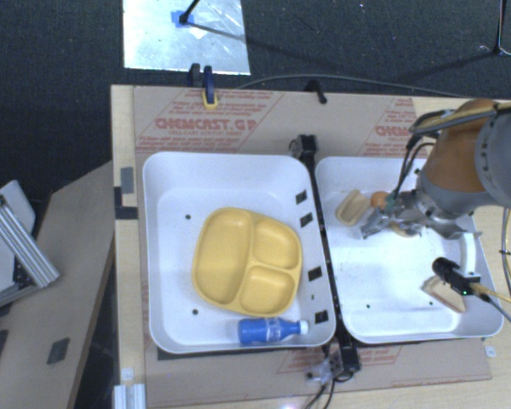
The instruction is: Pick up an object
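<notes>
In the right bin (392, 313), a tan bread-like piece (351, 206) lies near the far left corner. A small orange object (379, 200) sits just right of it. My gripper (377, 222) is low in this bin, reaching in from the right, right beside the orange object and a little nearer than the tan piece. I cannot see whether anything is in its grasp. The arm's grey body and orange band (460, 156) hang over the bin's right side.
The left bin (166, 228) holds a yellow divided plate (247, 260) in its middle and a blue bottle (271, 331) lying on its side by the near wall. A black divider (319, 245) runs between the bins.
</notes>
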{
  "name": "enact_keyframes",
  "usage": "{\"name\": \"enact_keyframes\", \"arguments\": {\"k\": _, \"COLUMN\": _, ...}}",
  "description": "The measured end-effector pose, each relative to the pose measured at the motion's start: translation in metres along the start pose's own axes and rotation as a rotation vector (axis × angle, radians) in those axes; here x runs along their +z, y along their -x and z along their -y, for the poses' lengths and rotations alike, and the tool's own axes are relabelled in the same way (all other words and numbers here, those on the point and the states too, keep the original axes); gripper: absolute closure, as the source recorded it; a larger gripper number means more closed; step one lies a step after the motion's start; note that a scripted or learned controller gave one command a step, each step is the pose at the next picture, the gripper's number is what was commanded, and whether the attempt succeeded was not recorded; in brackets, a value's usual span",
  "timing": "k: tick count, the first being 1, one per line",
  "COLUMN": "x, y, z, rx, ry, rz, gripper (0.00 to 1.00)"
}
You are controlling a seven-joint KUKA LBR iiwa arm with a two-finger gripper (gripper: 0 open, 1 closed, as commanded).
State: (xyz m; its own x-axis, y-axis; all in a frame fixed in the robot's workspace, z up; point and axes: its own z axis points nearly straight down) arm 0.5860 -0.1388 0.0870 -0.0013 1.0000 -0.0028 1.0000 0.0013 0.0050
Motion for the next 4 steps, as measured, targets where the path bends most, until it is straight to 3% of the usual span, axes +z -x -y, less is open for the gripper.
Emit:
{"name": "enact_keyframes", "arguments": {"k": 1, "x": -0.014, "y": 0.001, "z": -0.002, "rx": 0.000, "ry": 0.008, "rz": 0.003, "gripper": 1.00}}
{"name": "enact_keyframes", "arguments": {"k": 4, "x": -0.144, "y": 0.014, "z": -0.010, "rx": -0.003, "ry": 0.000, "rz": -0.002, "gripper": 1.00}}
